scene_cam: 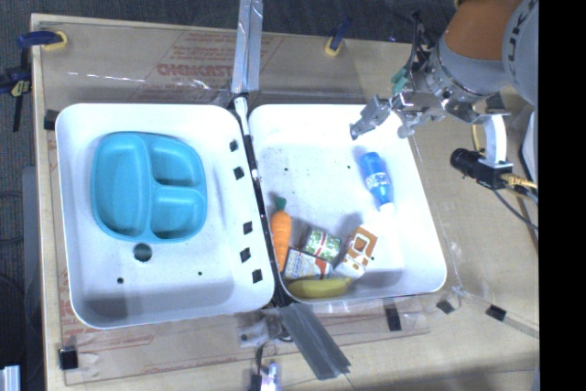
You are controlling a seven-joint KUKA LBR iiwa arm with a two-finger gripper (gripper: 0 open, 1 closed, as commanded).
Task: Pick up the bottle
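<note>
Your end effector [383, 113] hangs over the right bin's [423, 206] far rim; I cannot tell its state. 1 blue bottle [375, 179] lies nearby on open floor. 1 carrot [280, 234], 1 banana [317, 287] and 2 cartons [316, 250] crowd the near edge. The left bin [73, 224] holds 1 blue tray [146, 185].

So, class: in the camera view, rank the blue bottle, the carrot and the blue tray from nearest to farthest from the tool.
Measured from the tool:
1. Blue bottle, just below it, right bin.
2. Carrot, right bin's left edge.
3. Blue tray, left bin.
</note>
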